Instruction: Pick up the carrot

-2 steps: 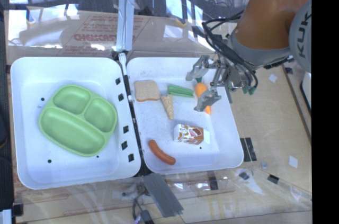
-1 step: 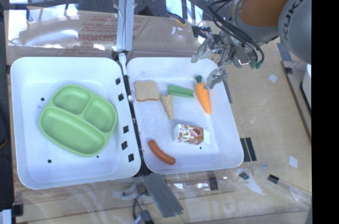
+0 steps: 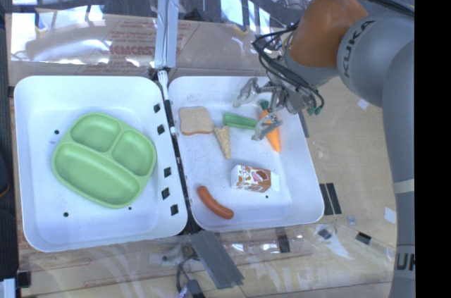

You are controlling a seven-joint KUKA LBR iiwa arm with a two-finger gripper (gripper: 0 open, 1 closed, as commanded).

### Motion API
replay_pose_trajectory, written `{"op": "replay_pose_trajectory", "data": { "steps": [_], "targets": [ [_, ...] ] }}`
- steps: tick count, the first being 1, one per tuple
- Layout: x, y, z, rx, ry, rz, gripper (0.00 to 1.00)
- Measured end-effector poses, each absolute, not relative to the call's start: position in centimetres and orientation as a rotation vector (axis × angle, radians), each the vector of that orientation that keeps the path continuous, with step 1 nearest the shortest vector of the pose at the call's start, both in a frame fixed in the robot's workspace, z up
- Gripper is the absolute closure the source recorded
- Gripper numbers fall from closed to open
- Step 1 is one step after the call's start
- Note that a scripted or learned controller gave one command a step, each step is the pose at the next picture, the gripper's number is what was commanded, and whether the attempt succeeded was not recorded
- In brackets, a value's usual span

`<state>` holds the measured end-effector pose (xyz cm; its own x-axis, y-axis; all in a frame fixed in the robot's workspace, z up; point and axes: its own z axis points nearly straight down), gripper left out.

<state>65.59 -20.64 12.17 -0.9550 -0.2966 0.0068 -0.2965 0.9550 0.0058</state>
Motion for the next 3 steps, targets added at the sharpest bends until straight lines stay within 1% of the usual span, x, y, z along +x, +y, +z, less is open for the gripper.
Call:
{"op": "replay_pose_trajectory", "data": {
  "steps": [1,2,3],
  "targets": [
    [66.0,-20.5,13.9,0.481,-3.109,0.001,1.0],
    [65.9,-17.2,21.4,0.29,-3.137,0.004,1.0],
    [66.0,-17.1,22.3,0.297,-3.135,0.004,1.0]
  ]
}}
